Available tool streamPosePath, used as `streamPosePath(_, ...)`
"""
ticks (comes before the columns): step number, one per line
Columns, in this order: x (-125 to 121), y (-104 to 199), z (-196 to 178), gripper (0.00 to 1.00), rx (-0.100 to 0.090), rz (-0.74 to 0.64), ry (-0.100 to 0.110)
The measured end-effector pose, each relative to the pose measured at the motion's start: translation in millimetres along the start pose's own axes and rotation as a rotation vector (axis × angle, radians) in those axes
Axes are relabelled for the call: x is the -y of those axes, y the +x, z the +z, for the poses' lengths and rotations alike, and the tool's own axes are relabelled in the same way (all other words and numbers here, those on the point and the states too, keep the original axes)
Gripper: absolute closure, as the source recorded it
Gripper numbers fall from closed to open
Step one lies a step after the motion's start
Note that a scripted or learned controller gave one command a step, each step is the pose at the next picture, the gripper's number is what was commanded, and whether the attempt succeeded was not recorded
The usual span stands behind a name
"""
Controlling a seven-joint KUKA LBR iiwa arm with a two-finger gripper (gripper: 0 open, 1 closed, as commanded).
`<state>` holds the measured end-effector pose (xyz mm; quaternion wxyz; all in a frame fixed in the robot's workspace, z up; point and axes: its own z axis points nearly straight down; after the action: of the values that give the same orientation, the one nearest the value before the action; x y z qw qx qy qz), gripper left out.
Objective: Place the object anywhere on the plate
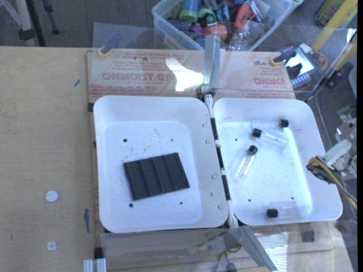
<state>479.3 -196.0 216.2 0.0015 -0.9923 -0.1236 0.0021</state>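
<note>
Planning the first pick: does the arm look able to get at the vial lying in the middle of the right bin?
Probably yes: the vial lies apart from the other vials, nothing over it, in the right bin near the arm's side.

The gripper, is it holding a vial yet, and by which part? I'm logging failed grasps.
Cannot be told: at the right edge, part of the arm's end shows. Four vials, such as one, lie loose in the right bin.

Red print runs across the brown protective sheet (142, 75) lying at twelve o'clock of the two white bins; on its left half, above the left bin (108, 118), the lettering looks like "CHEMCAST GP", repeated in smaller lines too blurred to make out. The same red print shows at the sheet's right end, above the right bin (306, 118), but glare and the slant leave it unreadable there.
</note>
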Motion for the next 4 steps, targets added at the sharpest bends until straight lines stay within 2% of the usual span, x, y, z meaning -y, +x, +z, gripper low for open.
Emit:
streamPosePath(1,58.9,49.0,44.5,1.00,0.000,0.003,0.002)
streamPosePath(2,129.4,107.0,-12.4,1.00,-0.002,0.043,-0.002)
streamPosePath(3,167.9,167.9,32.0,1.00,-0.002,-0.260,-0.004)
streamPosePath(4,220.7,225.0,24.5,1.00,-0.003,-0.585,-0.005)
